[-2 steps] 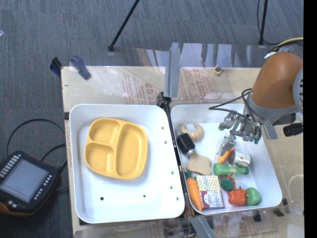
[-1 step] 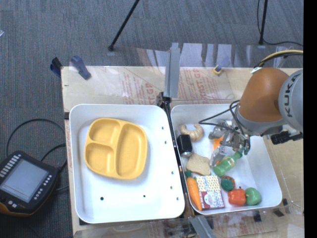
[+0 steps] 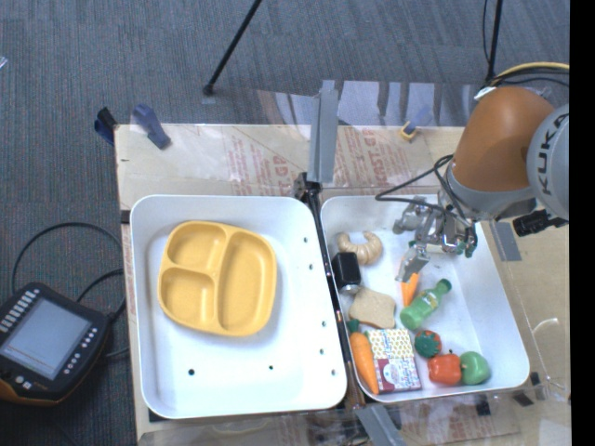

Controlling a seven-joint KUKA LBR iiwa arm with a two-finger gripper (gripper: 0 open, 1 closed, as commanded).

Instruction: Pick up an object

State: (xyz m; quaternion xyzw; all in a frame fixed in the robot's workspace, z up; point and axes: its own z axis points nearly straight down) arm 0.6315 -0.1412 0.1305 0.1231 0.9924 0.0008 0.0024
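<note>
The right bin [image 3: 493,291] holds several toy foods. Among them are a croissant [image 3: 360,245], a black cylinder [image 3: 346,270], a bread slice [image 3: 373,308], a small orange carrot [image 3: 410,289] and a green bottle [image 3: 425,305]. My gripper [image 3: 410,245] hangs over the upper middle of this bin, right of the croissant and just above the small carrot. It is open, with one finger [image 3: 406,268] close to the carrot's top end and nothing between the fingers.
A larger carrot [image 3: 364,360], a printed box [image 3: 394,359], a strawberry [image 3: 428,343], a red pepper [image 3: 444,368] and a green fruit [image 3: 474,367] crowd the bin's near side. The left bin [image 3: 149,342] holds a yellow divided plate [image 3: 219,277].
</note>
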